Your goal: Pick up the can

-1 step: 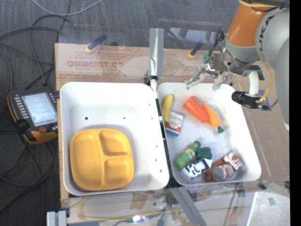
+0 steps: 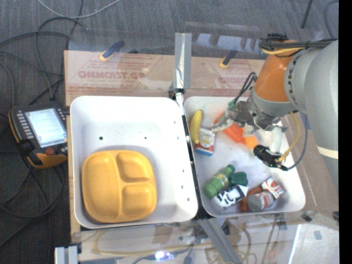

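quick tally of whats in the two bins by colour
yellow: 2, tray and banana
green: 1, bottle
red and white: 1, can
orange: 1, piece under the gripper
white with red and blue: 1, small carton
black and white: 1, item
total: 7

Yellow divided tray (image 2: 119,186) lying in the left bin (image 2: 88,111), banana (image 2: 196,125) and green bottle (image 2: 219,181) resting in the right bin (image 2: 294,194), tablet pendant (image 2: 39,128) sitting beside the bench.
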`<action>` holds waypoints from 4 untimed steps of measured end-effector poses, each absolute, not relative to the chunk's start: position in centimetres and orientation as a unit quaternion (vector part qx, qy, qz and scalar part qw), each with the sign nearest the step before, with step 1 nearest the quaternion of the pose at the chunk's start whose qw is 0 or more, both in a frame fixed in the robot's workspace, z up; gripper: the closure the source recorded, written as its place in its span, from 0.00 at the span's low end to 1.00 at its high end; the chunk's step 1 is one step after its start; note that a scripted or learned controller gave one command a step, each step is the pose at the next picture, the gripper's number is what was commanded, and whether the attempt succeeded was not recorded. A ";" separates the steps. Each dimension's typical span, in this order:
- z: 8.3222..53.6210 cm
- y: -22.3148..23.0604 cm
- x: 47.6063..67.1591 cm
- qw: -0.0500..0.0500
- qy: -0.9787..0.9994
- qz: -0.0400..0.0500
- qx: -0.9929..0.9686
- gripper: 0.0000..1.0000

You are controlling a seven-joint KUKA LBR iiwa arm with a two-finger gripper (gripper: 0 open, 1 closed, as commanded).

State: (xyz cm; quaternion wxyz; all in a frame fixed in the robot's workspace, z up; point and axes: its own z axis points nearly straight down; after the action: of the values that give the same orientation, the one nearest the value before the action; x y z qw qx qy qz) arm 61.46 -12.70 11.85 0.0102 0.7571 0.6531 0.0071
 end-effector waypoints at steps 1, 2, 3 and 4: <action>15.5 -11.4 61.5 -0.002 0.686 0.000 0.728 0.00; 9.9 -10.0 60.0 0.007 0.688 0.006 0.725 0.00; 18.3 -16.3 60.3 0.000 0.663 -0.003 0.748 0.00; 10.0 -10.5 57.6 0.006 0.625 0.005 0.781 0.00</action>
State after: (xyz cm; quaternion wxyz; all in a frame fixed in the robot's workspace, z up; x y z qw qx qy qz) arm 57.58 -10.46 10.05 0.0059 0.7806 0.6250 0.0053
